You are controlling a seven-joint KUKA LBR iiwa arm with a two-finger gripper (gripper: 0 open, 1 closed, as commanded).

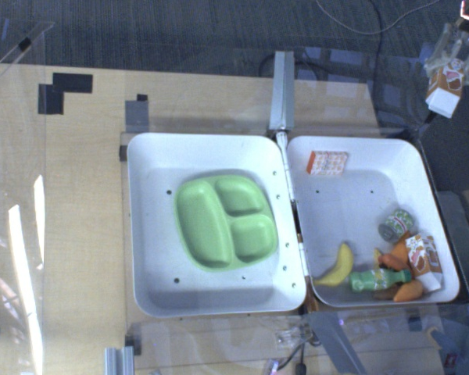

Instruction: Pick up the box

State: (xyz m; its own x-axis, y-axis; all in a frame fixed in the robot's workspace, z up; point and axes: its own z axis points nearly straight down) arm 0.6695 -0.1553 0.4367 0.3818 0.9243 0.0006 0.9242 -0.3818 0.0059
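Note:
My gripper (449, 73) is at the far top right, raised outside the right bin (422, 158) and over the dark floor. It is shut on a small white and orange box (442, 97), which hangs tilted between its fingers, clear of the bench. A flat orange and white packet (328, 162) lies at the back left of the right bin, well away from the gripper.
The left bin (148, 209) holds a green divided plate (227, 221). Along the right bin's front right lie a banana (338, 266), a green bottle (380, 280), a can (396, 225), a small carton (423, 256) and orange carrot-like pieces (407, 291). A metal post (282, 92) stands between the bins.

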